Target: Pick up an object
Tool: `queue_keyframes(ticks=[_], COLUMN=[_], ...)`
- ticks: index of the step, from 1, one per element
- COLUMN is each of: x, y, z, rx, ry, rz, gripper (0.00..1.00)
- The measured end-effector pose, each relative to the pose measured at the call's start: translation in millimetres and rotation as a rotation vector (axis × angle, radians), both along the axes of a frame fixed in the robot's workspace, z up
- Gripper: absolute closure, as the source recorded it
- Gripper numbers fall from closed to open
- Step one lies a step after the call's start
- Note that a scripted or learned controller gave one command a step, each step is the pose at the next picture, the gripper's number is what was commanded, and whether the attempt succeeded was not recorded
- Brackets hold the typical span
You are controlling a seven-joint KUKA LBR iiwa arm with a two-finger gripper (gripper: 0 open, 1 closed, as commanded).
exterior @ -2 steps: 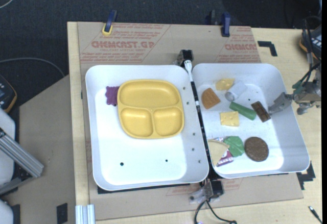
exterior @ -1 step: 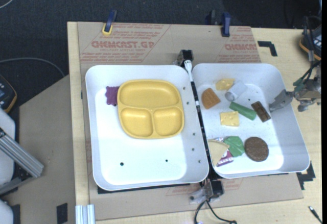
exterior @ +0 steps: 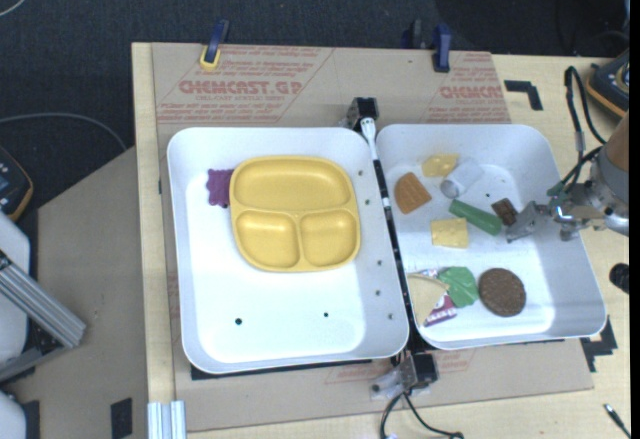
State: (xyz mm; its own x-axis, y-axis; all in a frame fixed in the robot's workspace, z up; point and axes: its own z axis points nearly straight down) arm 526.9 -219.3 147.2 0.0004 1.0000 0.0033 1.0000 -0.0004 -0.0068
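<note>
Right bin (exterior: 570, 312): hand (exterior: 515, 220) low beside dark block (exterior: 505, 211); hand state cannot be told. Green marker (exterior: 475, 217) touches block, long axis upper-left to lower-right. Brown cookie (exterior: 501, 291) nearby.

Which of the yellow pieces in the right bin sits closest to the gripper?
The yellow wedge in the bin's middle, just below the green stick. The other yellow piece lies at the bin's top edge, farther from the gripper.
</note>
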Motion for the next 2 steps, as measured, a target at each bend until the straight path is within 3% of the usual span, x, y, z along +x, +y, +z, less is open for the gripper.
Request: queue_keyframes(ticks=[1, 2], x=[-6.6, -6.2], y=[1.4, 3.6], z=[-60.0, -62.5], rx=[0.007, 0.003], ry=[-0.001, -0.003], rz=[0.003, 0.002], gripper=[0.00, 0.00])
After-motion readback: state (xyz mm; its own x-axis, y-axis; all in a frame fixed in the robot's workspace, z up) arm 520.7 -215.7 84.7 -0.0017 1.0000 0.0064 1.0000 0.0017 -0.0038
